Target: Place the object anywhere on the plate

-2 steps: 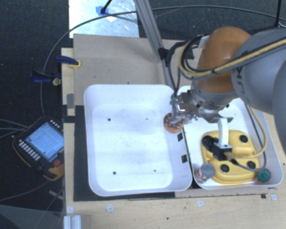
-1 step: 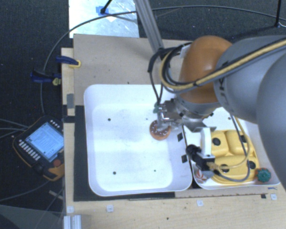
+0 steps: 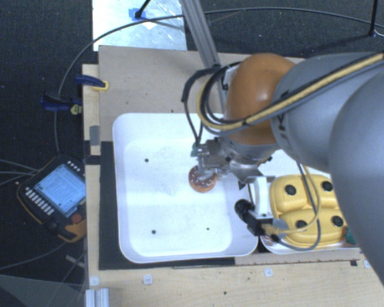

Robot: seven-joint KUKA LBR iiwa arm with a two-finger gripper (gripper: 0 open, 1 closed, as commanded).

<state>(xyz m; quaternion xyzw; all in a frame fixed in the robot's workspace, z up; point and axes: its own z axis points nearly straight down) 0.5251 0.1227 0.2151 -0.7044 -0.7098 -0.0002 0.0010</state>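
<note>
A small round brown-and-pink object [image 3: 202,180] shows over the right part of the left white bin [image 3: 147,235]. My gripper [image 3: 205,169] hangs directly over it, its tip touching or hiding the object's upper edge. Whether the object rests on the bin floor or is lifted cannot be made out. A white plate rim [image 3: 288,249] shows at the near edge of the right bin, under a yellow moulded piece [image 3: 306,208]. The grey arm with its orange band [image 3: 256,91] covers most of the right bin.
Black cables loop around the wrist and run down past a black connector [image 3: 244,211] beside the yellow piece. A teach pendant [image 3: 54,194] lies off the bench to the left. Blue and yellow clamps [image 3: 89,82] grip the bench's left edge.
</note>
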